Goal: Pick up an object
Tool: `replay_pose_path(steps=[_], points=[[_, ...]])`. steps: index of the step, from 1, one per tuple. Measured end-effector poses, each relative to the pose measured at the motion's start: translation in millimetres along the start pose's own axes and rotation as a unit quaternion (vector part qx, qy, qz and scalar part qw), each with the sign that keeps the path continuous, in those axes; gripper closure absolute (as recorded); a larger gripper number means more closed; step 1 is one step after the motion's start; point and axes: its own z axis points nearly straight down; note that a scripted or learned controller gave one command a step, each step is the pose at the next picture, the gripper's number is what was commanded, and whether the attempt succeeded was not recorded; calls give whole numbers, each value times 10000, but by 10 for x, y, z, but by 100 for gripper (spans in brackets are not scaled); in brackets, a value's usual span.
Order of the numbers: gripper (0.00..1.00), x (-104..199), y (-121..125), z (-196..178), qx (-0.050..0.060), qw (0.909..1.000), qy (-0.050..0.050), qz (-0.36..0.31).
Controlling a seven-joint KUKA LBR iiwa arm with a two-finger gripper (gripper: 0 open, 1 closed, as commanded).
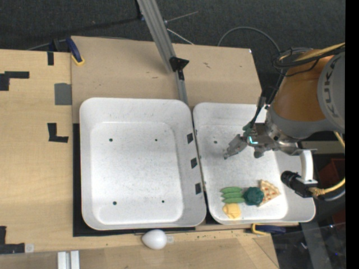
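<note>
We begin with the wooden bench (33, 167), which carries two shallow white plastic bins side by side. The left bin (137, 161) is the wider of the two; the right bin (224, 122) holds everything of interest. Over the right bin reaches the grey arm with its orange band (300, 97), coming in from the right. Its two-finger gripper (234, 148) hangs above the middle of that bin, with the fingers pointing left and down toward the bin floor. We see nothing between them, and we cannot tell from this angle how far apart they stand.

The candidates lie in a small cluster near the bin's front edge: a dark green rounded toy (254, 196) in the middle, a green leafy piece (230, 193) touching it on the left, a tan wedge like a pizza slice (270, 190) on its right, and a small yellow lump (231, 209) just in front.

We judge the cluster lies toward the front of the bin from the fingertips, slightly to the arm's side. A white egg-shaped object (154, 239) rests on the bench outside the bins.
</note>
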Motion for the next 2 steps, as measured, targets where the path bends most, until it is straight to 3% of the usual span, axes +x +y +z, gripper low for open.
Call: replay_pose_path(steps=[1, 2], points=[[0, -2, 9, -24, -24, 10000, -4, -5], [0, -17, -15, 413, -3, 10000, -4, 3]])
